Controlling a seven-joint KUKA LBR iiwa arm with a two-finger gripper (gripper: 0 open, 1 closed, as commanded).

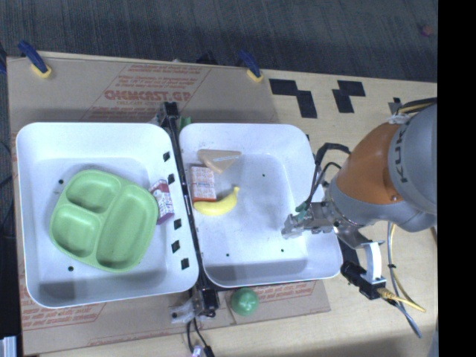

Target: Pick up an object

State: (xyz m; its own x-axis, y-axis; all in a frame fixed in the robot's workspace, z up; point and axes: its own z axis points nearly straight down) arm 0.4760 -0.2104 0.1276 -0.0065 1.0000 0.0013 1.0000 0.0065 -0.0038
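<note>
Dark carpet beyond; a cardboard-covered surface (pixel 223 80) held by blue clamps (pixel 36 58), bearing two white bins side by side.

Camera view: in the left bin (pixel 30 199), a green divided plate (pixel 103 219) and, just beside it against the dividing wall, a small purple-and-white packet (pixel 163 199). In the right bin (pixel 297 259), a beige wedge (pixel 218 159) near the far wall, a red-and-white wrapped packet (pixel 202 183) below it, and a yellow banana (pixel 216 204) touching that packet's near edge. Outside the bins, on the near edge of the surface, a green ball (pixel 243 301). Tool (pixel 291 227) low over the right bin's right side, well apart from the banana cluster; nothing visibly held, and whether released or clenched impossible to tell at this slant.

Banana probably the easiest pick: light, fairly firm, slightly slick, curved; best taken across its middle, narrow way. Packets likely thin, crinkly, prone to slipping. Wedge probably light, sloped faces awkward.

Hard to make out: packet print, wedge material, fingertip detail against the white floor. Arm cut off at the right.
</note>
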